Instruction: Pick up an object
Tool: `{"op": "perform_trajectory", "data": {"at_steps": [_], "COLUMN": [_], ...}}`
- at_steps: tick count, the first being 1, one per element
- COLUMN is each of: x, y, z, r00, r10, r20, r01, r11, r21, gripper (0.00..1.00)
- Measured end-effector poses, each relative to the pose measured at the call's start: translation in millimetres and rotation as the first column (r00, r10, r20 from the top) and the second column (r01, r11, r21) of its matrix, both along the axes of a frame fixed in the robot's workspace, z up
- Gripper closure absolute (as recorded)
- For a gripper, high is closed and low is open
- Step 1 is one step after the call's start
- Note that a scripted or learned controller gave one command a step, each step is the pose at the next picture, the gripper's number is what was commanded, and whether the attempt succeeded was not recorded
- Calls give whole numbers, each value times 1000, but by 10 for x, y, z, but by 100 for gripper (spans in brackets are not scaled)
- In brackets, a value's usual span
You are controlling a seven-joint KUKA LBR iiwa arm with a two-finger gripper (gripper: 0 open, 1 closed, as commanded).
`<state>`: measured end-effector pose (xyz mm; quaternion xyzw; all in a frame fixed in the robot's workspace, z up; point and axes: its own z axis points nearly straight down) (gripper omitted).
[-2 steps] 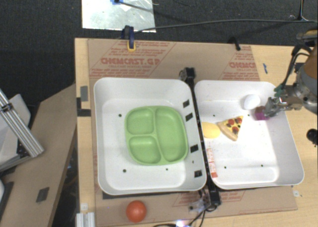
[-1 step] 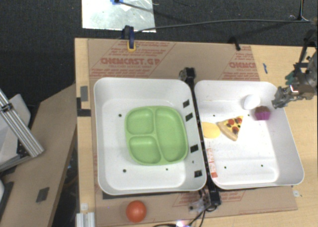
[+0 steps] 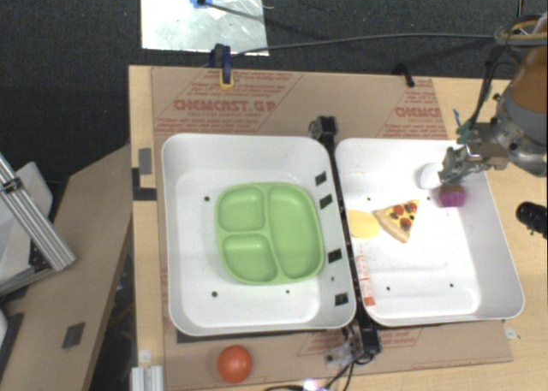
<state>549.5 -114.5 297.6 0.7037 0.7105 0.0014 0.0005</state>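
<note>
Purple block [image 3: 452, 198] sits far right in the right bin [image 3: 479, 295]; our tool [image 3: 454, 170] hangs just above it, grip state we can't tell. Risk: off-centre descent nudges block toward pizza slice [image 3: 399, 218].

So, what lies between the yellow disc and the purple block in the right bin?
In the camera view, the pizza slice toy lies between the yellow disc and the purple block, touching the disc's edge; bare white bin floor separates it from the block.
</note>
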Motion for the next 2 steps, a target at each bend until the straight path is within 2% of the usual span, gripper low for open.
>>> {"op": "perform_trajectory", "data": {"at_steps": [2], "x": [306], "y": [921], "z": [-133], "r00": [1000], "r10": [-1], "r20": [0], "r01": [1], "r11": [1000], "r21": [-1], "gripper": [100]}}
